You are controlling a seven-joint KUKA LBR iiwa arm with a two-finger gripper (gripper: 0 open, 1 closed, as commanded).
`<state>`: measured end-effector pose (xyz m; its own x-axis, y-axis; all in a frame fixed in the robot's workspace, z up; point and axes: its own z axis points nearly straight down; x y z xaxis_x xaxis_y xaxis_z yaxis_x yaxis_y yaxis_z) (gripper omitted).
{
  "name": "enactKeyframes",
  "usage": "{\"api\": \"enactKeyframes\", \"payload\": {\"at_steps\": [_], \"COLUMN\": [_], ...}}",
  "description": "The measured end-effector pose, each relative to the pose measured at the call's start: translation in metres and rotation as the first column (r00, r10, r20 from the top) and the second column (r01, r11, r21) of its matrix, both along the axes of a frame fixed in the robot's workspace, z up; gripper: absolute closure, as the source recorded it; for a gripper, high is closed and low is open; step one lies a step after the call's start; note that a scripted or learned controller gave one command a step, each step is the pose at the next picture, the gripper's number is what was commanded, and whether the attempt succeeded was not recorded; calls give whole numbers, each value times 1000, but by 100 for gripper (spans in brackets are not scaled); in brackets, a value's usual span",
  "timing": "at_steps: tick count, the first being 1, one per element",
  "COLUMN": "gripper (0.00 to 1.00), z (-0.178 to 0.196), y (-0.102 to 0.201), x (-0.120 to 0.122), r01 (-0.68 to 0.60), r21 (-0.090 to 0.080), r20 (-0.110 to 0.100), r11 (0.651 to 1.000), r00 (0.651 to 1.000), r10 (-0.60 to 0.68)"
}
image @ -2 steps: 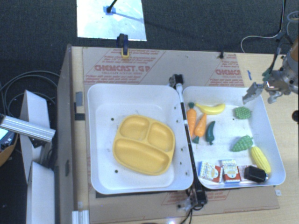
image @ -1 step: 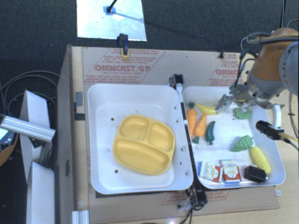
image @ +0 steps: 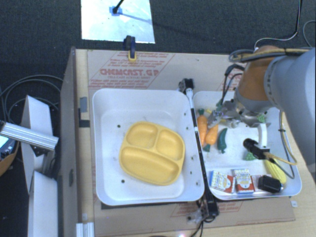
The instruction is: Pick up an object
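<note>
Jaws I can't read from here; the gripper (image: 220, 113) sits low in the right bin (image: 295, 181), upper-left corner, just beside two toy carrots (image: 206, 128). Nothing looks lifted yet, I judge. A green pepper (image: 222, 139), corn cob (image: 274, 171) and small cartons (image: 232, 181) crowd nearby; yellow divided tray (image: 152, 153) fills the left bin (image: 106, 132).

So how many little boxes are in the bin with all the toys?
2. One small box lies at the near edge of the right bin, and the other small box sits right beside it. The arm could be hiding more.
</note>
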<state>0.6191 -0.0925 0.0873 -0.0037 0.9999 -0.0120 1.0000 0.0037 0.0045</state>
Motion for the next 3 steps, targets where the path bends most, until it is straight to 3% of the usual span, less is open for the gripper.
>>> {"api": "enactKeyframes", "payload": {"at_steps": [1, 2, 3], "gripper": [0, 0, 0], "z": [-1, -1, -1], "y": [2, -3, 1], "x": [-47, 11, -35], "r01": [8, 3, 8], "r21": [5, -1, 5], "r20": [3, -1, 1], "r11": [1000, 1000, 1000], "r00": [1000, 1000, 1000], "r10": [-8, -3, -8]}}
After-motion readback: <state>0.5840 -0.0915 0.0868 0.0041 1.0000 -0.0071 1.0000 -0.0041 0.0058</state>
